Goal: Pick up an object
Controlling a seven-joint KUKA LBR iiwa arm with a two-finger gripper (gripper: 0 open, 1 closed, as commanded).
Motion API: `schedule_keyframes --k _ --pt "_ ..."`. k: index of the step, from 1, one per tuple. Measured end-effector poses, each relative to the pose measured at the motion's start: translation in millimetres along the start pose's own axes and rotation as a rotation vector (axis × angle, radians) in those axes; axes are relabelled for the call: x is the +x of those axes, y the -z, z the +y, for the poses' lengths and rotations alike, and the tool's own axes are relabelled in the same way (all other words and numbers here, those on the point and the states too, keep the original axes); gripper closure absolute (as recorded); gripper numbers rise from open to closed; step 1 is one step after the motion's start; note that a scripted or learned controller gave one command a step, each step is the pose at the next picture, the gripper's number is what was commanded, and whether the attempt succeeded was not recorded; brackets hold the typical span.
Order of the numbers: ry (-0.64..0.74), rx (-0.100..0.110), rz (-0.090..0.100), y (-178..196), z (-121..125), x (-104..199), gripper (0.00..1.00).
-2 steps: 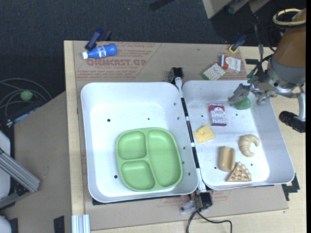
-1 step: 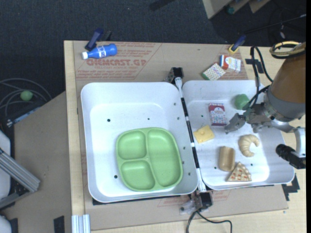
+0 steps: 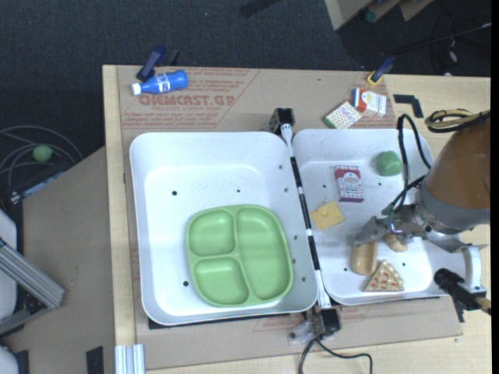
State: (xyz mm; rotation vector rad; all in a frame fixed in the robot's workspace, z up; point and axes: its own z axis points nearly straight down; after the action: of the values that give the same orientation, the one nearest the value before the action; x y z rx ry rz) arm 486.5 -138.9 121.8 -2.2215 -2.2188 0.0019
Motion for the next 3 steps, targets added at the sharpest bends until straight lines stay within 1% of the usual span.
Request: schedule_keyframes --k 1,2,3 --pt "0.002 0.000 0.001 -37.8 4.5 28.8 0.00" --pt "0.001 0.000 0.001 -37.5 -1.1 26.4 0.00" --pt "0.000 0.000 0.001 -37.6 -7.9 30.7 0.00"
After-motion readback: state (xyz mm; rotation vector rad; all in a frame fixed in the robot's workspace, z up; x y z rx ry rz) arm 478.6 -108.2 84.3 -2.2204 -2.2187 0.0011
